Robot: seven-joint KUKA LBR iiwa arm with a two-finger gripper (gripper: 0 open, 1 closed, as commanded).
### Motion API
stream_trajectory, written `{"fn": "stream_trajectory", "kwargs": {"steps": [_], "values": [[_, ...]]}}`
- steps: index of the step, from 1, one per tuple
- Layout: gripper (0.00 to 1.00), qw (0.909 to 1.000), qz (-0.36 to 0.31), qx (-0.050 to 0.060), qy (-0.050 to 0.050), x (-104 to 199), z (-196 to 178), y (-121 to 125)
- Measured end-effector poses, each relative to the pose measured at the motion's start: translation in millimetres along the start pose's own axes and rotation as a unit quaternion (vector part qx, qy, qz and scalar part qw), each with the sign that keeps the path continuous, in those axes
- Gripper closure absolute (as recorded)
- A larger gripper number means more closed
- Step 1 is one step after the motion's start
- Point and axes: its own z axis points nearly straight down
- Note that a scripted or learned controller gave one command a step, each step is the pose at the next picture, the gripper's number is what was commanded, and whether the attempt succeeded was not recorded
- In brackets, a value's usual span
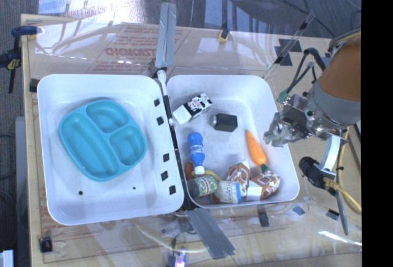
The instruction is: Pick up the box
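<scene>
Right now the gripper (277, 135) hangs over the right rim of the right bin (270, 91); whether it is parted or closed I cannot tell. Left of it, well apart, the black box (225, 122) lies flat on the bin floor. Nearer, just left, an orange carrot (255, 147) lies slanted. Farther left stand a blue bottle (196, 148) and a cow-patterned carton (192, 108). Beyond, the left bin (52, 195) bears a blue divided plate (102, 139).

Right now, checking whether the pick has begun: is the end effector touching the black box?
Apart. The camera view shows the end effector over the right bin's rim, with bare white floor between it and the black box.
</scene>
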Motion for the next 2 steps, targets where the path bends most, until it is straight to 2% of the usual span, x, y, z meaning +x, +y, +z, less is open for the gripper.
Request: {"fn": "stream_trajectory", "kwargs": {"steps": [1, 2], "values": [[1.00, 1.0000, -0.003, 0.003, -0.001, 1, -8, 1], [1.00, 0.9975, -0.071, 0.001, 0.000, 3, 52, -1]]}}
